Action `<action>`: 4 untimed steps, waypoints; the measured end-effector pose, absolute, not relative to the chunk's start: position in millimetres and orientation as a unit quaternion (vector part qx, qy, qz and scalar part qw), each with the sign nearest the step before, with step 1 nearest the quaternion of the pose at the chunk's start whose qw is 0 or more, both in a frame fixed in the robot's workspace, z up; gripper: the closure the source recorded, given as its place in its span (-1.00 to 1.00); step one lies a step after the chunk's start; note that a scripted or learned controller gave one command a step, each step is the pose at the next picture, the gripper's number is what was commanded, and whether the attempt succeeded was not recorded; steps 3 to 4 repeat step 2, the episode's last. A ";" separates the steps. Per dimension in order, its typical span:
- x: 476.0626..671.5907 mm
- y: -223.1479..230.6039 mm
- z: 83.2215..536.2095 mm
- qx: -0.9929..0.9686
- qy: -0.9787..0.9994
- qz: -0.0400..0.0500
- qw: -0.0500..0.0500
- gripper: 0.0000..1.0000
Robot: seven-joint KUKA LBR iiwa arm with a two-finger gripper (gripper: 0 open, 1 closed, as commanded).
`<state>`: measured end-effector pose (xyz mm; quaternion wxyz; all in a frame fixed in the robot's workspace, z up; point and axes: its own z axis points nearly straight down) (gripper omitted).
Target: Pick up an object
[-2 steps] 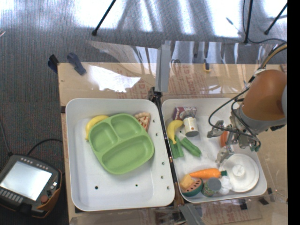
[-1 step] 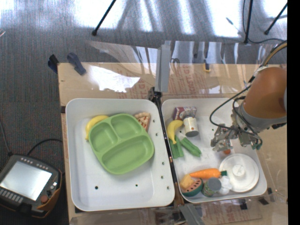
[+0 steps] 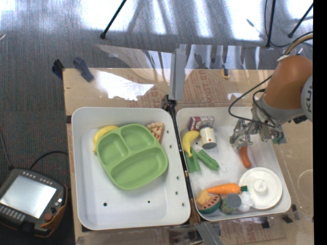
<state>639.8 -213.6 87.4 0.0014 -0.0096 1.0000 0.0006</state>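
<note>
Watermelon slice (image 3: 208, 202), carrot (image 3: 223, 189) and white lid (image 3: 260, 187) crowd the bin's near edge below the claw (image 3: 244, 139); the sausage (image 3: 246, 156) lies just beneath it. Claw's opening: cannot tell. Bare floor lies left of it.

My work bench is a flat brown wooden table (image 3: 127, 83) with a shiny patch of light on it. Around it I see a dark grey carpet floor (image 3: 30, 96). Bright sunlight stripes (image 3: 153, 14) fall across the top. Thin black stand legs (image 3: 116, 11) cross there. A small grey screen box (image 3: 28, 197) sits low on the floor.
</note>
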 end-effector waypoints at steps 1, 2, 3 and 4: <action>640.1 -213.8 88.1 -0.009 1.000 0.001 0.002 -1.00; 552.0 -198.0 87.6 0.013 1.000 0.002 -0.001 -1.00; 552.0 -198.0 87.6 0.013 1.000 0.002 -0.001 -1.00; 552.0 -198.0 87.6 0.013 1.000 0.002 -0.001 -1.00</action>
